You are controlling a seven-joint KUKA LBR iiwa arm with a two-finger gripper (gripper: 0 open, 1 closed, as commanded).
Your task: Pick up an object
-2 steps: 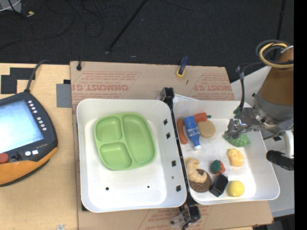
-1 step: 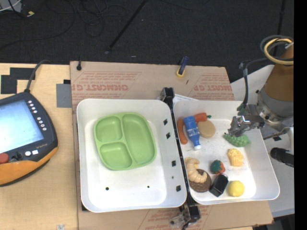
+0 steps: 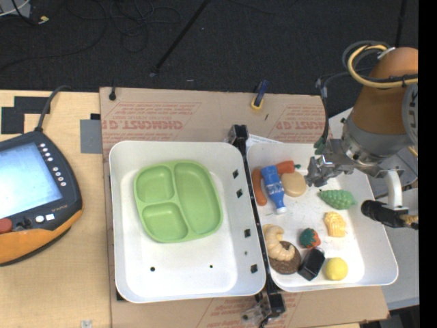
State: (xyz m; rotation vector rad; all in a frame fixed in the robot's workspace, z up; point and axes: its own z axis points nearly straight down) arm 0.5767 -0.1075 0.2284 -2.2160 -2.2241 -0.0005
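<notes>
Reaching in from the right, the grey arm [image 3: 382, 108] sets its gripper [image 3: 319, 173] low over the right bin [image 3: 382, 265], just beside a tan round block [image 3: 295, 184]; whether the gripper is spread or pinching I cannot tell. Near it lie a blue bottle [image 3: 273, 188], an orange carrot [image 3: 259, 186], green grapes [image 3: 337, 199], yellow corn [image 3: 334, 224], a strawberry [image 3: 310, 238], a lemon [image 3: 335, 269] and a black block [image 3: 311, 264]; the left bin [image 3: 130, 251] holds a green divided plate [image 3: 177, 201].
</notes>
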